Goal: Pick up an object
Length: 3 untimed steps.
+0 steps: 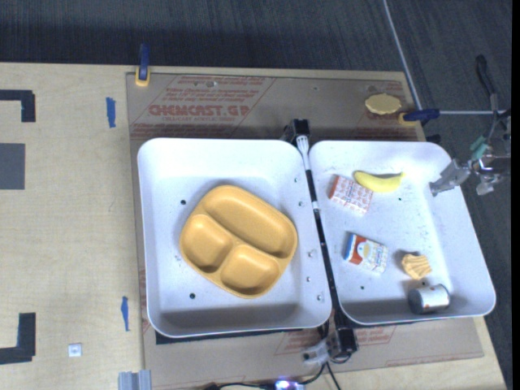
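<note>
The pincer (487,167) hangs at the right bin's (471,242) far edge; its state I cannot tell. A banana (378,181) lies nearby.

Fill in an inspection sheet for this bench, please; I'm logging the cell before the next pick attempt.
Surface: wooden bench bearing the left bin and right bin, side by side.
Job's things: in the right bin, a banana, two small cartons, an orange piece and a grey object.
Clutter: yellow divided tray in the left bin; tan disc on the board behind.
Grippers: gripper over the right bin's far right corner, holding nothing visible.
Cables: thin line running up from the back; wires at the front edge.
Surroundings: dark floor.
</note>
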Motion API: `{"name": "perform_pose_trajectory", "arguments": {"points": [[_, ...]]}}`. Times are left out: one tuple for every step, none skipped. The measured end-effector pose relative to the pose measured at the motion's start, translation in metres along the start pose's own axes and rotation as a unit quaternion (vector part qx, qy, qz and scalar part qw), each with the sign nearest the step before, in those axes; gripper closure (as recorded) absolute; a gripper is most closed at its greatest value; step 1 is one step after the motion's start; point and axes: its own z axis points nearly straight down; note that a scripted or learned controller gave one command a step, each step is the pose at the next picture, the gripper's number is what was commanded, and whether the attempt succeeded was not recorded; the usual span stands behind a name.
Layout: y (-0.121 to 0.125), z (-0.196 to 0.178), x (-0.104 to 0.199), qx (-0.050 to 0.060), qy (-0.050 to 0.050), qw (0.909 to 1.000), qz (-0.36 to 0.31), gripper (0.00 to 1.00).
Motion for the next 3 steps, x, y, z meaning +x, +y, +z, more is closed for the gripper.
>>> {"name": "perform_pose_trajectory", "arguments": {"points": [[0.002,0.139,-0.006,0.003,0.005,1.0000,-0.001,0.00],[-0.079,0.158,0.010,-0.001,0.000,1.0000,0.001,0.00],[-0.078,0.147,0.009,-0.004,-0.002,1.0000,0.001,1.00]]}}
